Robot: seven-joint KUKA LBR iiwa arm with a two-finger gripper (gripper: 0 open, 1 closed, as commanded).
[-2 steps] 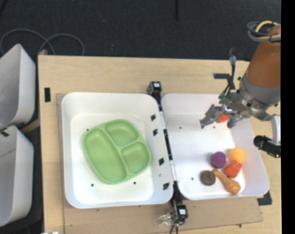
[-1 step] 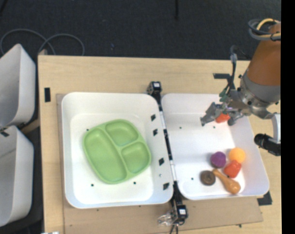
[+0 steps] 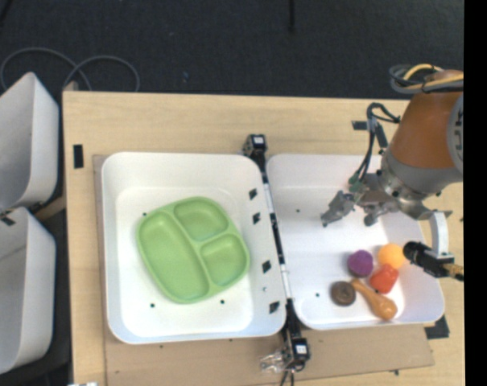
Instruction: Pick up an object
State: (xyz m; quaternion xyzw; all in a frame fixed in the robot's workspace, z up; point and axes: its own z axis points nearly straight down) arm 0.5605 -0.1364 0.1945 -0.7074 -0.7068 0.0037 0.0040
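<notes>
Camera view is showing the end effector (image 3: 340, 210) hovering, grip state unclear, above the toys (image 3: 370, 278) at lower right; crowding is risking a slipped grasp.

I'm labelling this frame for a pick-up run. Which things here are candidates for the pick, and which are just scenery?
Part of the job:
gripper
purple ball
orange ball
red piece
brown round piece
tan wooden piece
right bin

Just lying about:
green divided plate
left bin
</notes>
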